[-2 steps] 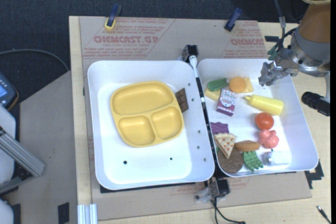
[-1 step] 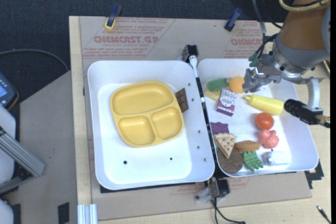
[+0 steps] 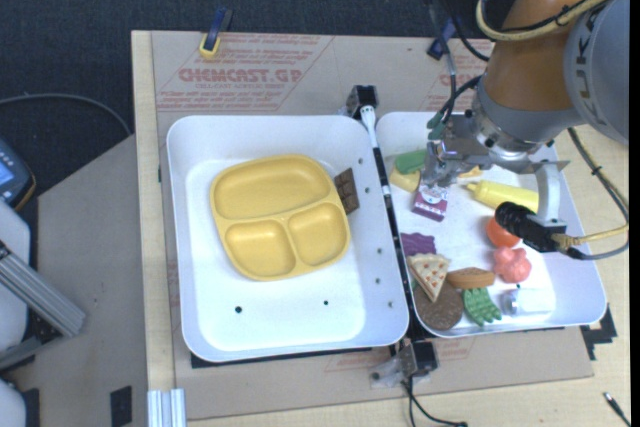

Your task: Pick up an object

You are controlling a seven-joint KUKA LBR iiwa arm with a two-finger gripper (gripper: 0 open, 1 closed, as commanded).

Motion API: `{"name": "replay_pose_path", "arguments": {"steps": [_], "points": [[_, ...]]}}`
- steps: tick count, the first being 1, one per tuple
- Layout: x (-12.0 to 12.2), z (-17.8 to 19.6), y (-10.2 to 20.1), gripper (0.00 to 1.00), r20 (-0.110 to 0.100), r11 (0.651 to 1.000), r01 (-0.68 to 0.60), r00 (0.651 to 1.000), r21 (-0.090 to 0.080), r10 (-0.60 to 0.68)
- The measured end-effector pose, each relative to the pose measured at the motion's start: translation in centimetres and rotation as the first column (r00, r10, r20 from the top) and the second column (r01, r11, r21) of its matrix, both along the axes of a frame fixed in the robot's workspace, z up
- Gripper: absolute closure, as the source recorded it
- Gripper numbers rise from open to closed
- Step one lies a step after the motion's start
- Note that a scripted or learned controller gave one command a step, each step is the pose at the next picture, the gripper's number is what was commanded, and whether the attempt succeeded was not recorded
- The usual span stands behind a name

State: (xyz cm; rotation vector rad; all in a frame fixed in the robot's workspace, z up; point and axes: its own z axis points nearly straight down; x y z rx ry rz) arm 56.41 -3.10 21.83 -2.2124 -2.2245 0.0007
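My gripper (image 3: 432, 189) hangs low over the upper left part of the right bin (image 3: 590, 287). Its tips are right at a small purple-and-white piece (image 3: 430, 208) lying on the bin floor. Whether they touch it is unclear from this angle. A green piece (image 3: 409, 161) and a yellow piece (image 3: 402, 181) lie just left of the gripper. A yellow bottle-shaped toy (image 3: 506, 194) lies to its right.
The right bin also holds a red-orange ball (image 3: 501, 232), a pink toy (image 3: 513, 264), a purple cluster (image 3: 418, 242), a pizza slice (image 3: 430, 273), a brown bun (image 3: 471, 278) and a dark disc (image 3: 440, 309). In the left bin (image 3: 190, 285), a yellow divided plate (image 3: 280, 215) and a brown block (image 3: 347, 191).
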Motion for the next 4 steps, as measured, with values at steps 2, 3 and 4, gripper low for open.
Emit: {"name": "replay_pose_path", "arguments": {"steps": [2,3,4], "points": [[-2.4,1.7,9.5,1.00,0.007,1.000,0.001,1.000,-0.001,-0.001],[-1.5,-0.1,9.2,1.00,0.000,1.000,0.006,1.000,-0.003,-0.006],[-1.9,1.1,10.1,1.00,0.006,1.000,0.004,1.000,-0.002,-0.004]]}}
